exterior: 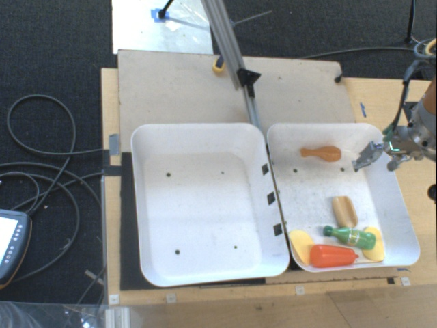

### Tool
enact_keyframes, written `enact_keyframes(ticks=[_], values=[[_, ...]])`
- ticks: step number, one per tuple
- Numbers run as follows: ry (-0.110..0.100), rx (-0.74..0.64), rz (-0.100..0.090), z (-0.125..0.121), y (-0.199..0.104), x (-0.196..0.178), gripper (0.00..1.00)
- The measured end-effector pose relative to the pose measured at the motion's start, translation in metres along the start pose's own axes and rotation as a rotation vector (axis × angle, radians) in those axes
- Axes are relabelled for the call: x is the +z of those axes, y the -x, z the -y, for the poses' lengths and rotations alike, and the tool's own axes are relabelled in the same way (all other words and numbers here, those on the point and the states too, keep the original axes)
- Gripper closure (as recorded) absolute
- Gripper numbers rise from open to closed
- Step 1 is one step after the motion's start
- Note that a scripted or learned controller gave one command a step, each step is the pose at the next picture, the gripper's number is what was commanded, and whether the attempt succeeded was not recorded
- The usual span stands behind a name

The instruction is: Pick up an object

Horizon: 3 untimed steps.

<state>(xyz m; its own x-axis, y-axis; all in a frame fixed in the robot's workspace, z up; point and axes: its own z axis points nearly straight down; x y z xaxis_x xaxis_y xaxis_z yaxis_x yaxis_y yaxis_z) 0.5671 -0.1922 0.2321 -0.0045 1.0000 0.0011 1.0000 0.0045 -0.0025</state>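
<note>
Camera view puts the gripper (379, 156) over the right rim of the right bin (407, 232), near that bin's far right corner, with the arm (422, 125) coming in across the bench (382, 104) from the right edge. Its two fingers stand apart, released, one pointing left over the bin floor and one nearer the rim, with nothing between them; the picture is soft here, so the size of the gap is hard to judge.

Just left of the gripper, near the bin's far edge, lies a tan drumstick-shaped toy (322, 154), apart from the fingers, with bare white floor all around it. Further toward the near edge sits a tan bread roll (345, 211), on its own. The near right corner is crowded: a green bottle (351, 236) lies on its side, touching or just beside a red-orange pepper-like piece (332, 255), with a yellow piece (301, 242) at the left and another yellow piece (374, 249) at the right against the rim.

The left bin (147, 203) shares the middle wall with the right bin and offers a wide open floor.
</note>
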Motion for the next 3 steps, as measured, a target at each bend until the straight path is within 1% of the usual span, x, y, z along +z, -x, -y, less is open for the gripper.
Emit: enact_keyframes(ticks=[1, 2, 3], values=[[0.004, -0.001, 0.001, -0.001, 0.000, -0.002, 0.00], [0.000, 0.003, 0.001, -0.004, 0.003, 0.041, 0.00], [-0.001, 0.004, 0.000, 0.001, -0.003, 0.086, 0.00]])
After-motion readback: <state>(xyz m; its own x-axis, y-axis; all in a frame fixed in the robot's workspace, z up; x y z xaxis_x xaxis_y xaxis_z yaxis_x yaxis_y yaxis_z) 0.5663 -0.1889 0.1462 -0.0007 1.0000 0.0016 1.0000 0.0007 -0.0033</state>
